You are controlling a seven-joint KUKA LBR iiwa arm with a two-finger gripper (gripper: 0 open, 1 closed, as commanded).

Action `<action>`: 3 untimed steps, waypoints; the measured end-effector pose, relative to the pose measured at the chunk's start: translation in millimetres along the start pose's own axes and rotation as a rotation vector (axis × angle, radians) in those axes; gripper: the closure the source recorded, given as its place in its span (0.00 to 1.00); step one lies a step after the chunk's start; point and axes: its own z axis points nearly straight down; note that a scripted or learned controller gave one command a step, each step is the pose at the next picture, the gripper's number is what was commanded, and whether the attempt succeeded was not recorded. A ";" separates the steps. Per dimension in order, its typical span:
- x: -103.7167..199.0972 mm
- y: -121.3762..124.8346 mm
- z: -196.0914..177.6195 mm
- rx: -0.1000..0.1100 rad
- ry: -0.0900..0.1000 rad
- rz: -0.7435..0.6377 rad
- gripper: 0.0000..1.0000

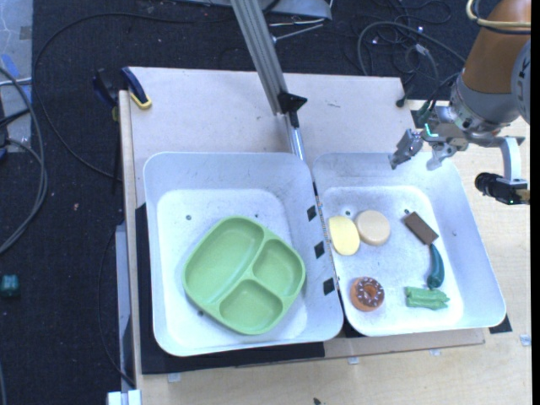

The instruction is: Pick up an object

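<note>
Dark carpet (67,49) strewn with black cables (51,142) is surrounding a pale wooden bench (219,112), and a ribbed aluminium mast (257,36) is crossing the bench's far edge at a slant. Two shallow white bins are sitting side by side on the bench, their matte floors lightly speckled. The left bin (169,184) is holding a smooth green plastic tray (245,274) with three rounded compartments. The right bin (472,251) is holding the candidate objects: a pale yellow oval piece (343,234) touching a round cream disc (373,227), a brown rectangular bar (420,227) lying tilted, a curved teal piece (435,267), a flat green piece (425,298) just below it, and a sprinkled ring doughnut (367,294) nearest the front. The gripper (416,152) is hanging above the right bin's far rim, its two fingers standing spread apart and holding nothing. The grey arm with the orange band (498,45) is reaching in from the right.
</note>
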 end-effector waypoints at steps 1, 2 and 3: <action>0.1 0.9 -1.9 -0.004 -0.001 -0.001 0.00; -7.9 -2.0 57.3 0.001 0.000 0.001 0.00; -8.6 -9.0 102.6 0.000 0.000 0.001 0.00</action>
